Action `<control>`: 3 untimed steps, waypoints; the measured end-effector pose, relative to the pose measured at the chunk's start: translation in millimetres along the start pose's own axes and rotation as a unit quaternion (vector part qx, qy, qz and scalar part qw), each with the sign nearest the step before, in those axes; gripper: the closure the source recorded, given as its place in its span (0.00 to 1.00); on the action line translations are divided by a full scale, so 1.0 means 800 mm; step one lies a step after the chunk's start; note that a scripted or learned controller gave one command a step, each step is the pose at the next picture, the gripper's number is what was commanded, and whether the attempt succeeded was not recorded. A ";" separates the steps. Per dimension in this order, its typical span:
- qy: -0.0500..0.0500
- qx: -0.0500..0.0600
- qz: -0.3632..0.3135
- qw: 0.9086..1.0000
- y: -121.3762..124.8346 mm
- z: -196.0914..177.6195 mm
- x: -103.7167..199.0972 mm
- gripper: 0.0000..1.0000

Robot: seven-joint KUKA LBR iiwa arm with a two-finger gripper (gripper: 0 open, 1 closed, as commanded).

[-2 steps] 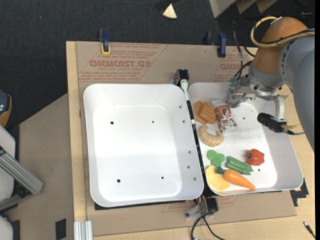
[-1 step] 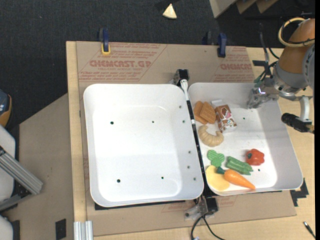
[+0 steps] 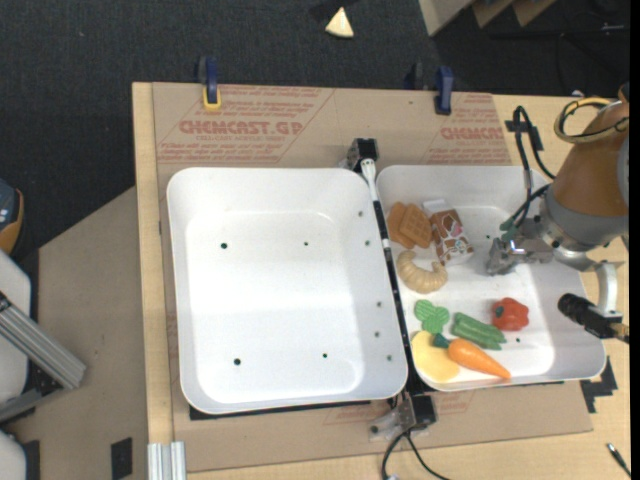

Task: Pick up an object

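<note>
The gripper (image 3: pixel 503 256) hovers at right of frame in the right bin (image 3: pixel 540 190); I cannot tell the jaws' state. Best to drop squarely over the tomato (image 3: pixel 510 313) just below

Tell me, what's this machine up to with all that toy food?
A robot arm reaches in from the right over the right bin, its gripper low near the middle of it. The toy food lies around it: a carrot, a red pepper, a croissant, and more. It is meant to pick one up, but nothing visibly sits in its grasp yet. The left bin sits beside it.
</note>
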State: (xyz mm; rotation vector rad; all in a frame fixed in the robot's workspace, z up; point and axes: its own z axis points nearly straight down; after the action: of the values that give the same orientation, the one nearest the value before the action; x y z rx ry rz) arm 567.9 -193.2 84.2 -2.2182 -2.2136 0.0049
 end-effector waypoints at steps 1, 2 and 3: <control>-0.002 -0.009 -0.005 1.000 0.129 -0.010 0.059 1.00; -0.004 -0.005 0.001 1.000 0.123 -0.002 -0.007 1.00; -0.003 -0.005 0.000 1.000 0.109 -0.026 -0.030 1.00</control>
State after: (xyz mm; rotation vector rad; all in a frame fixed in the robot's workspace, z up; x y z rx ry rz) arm 655.5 -217.5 104.4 -2.2259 -2.2222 -0.0002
